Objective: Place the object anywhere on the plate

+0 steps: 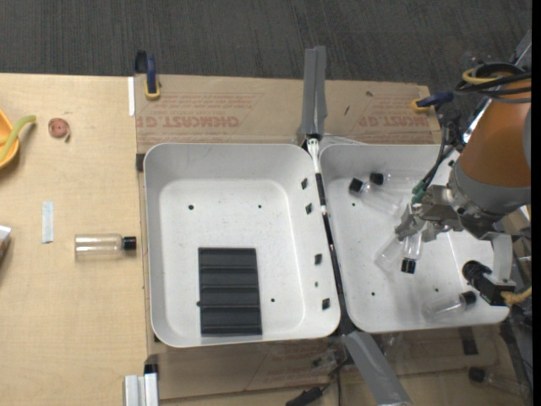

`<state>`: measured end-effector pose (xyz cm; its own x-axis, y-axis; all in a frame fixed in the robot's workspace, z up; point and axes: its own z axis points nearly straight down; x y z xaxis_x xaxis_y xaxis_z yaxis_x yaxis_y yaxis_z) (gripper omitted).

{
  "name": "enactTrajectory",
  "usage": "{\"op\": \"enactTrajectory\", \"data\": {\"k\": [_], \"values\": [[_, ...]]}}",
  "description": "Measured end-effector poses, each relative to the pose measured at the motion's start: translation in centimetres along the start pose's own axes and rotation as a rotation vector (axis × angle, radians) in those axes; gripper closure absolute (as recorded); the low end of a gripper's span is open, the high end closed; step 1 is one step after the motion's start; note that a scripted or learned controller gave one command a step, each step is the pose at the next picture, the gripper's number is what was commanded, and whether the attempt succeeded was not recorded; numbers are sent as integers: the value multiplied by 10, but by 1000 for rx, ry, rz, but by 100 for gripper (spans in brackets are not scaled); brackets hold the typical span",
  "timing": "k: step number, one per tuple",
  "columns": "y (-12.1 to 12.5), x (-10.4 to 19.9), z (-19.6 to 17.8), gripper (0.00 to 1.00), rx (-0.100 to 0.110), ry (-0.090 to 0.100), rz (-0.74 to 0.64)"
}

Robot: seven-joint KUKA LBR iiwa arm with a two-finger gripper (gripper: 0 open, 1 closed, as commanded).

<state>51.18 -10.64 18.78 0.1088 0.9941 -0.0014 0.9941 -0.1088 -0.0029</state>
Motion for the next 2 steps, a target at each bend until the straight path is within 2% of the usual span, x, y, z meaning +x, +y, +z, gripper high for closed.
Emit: {"op": "enactTrajectory", "data": {"k": [1,2], "values": [[0,0,0,0,0,0,0],[84,-23,-15,0,-1,-1,-135]]}}
